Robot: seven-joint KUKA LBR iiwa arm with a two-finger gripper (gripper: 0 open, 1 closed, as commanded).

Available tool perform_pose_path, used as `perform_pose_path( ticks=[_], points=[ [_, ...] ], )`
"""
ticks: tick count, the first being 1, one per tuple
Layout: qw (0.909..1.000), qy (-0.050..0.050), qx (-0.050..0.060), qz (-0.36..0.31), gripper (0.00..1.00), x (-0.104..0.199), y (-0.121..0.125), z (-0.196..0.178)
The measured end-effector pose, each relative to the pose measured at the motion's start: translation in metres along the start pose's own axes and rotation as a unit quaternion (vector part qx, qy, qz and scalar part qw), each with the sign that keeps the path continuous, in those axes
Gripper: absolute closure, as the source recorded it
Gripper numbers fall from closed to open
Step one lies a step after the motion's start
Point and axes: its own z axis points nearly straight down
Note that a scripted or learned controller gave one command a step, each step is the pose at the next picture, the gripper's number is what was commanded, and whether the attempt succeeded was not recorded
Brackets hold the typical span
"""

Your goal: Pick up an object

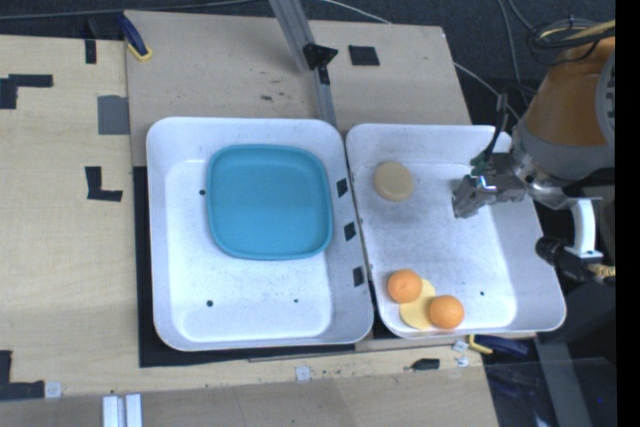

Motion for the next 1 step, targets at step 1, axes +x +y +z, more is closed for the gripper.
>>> perform_pose_path(
  ticks=[1],
  points=[
    [1.0000,0.001,0.002,-0.003,1.00,0.0604,0.0063,-0.0048]
  ],
)
